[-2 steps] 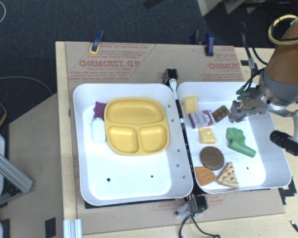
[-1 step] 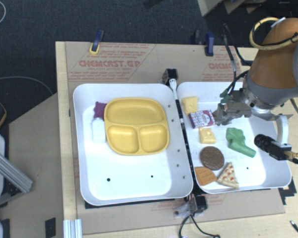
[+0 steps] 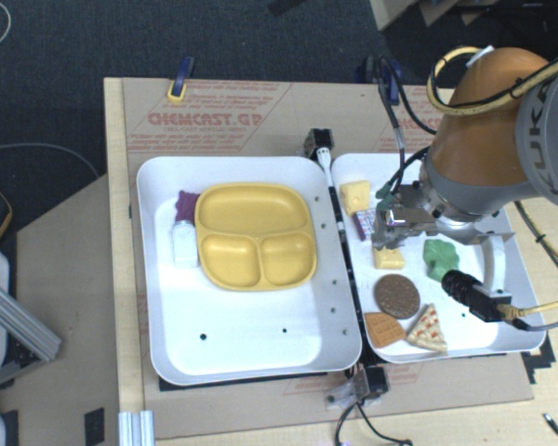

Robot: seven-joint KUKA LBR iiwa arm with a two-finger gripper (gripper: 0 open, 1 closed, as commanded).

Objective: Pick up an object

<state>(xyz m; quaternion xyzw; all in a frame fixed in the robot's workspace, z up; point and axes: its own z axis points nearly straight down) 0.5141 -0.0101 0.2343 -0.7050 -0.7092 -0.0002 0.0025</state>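
Claw (image 3: 388,233) low in right-hand bin (image 3: 516,334), grip state impossible to tell from above. Nearest target: small yellow block (image 3: 389,259) at six o'clock, just below. Likely light, stiff toy food, perhaps slick; best pinched across flat sides. Green piece (image 3: 440,255) at three o'clock, brown disc (image 3: 396,295) beyond.

arm (image 3: 502,110) cropped right, claw (image 3: 388,233) fingertips unclear
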